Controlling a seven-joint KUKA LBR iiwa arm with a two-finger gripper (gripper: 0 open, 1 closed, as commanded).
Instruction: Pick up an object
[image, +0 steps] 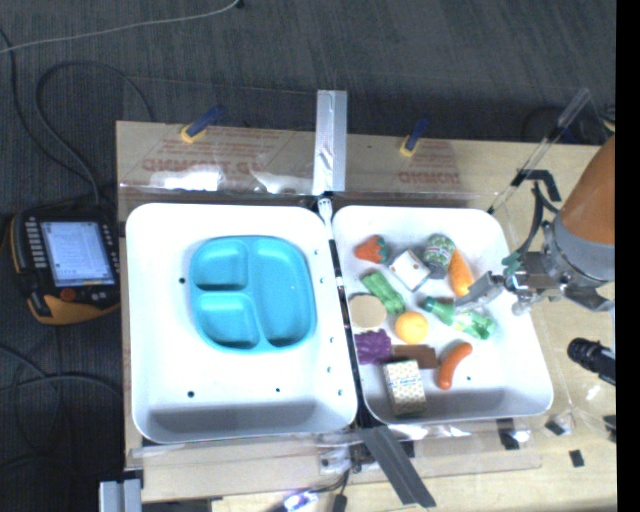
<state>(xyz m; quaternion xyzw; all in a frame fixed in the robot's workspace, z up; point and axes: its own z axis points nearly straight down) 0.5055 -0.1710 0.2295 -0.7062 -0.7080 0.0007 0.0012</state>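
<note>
The right bin (520, 385) holds several toy foods. Among them are an orange carrot (459, 272), a yellow-orange ball (411, 326), a green cucumber (385, 292), a white block (408, 268), a red sausage (452, 364) and a light green piece (478, 323). My gripper (503, 288) hangs over the bin's right side, just right of the carrot and above the light green piece. Nothing is visibly held in it.
A blue three-compartment plate (250, 292) lies in the left bin (160, 400). Purple grapes (373, 346), a brown bar (412, 354) and a patterned box (403, 386) crowd the right bin's front left. A pendant (65, 258) sits off the bench's left.
</note>
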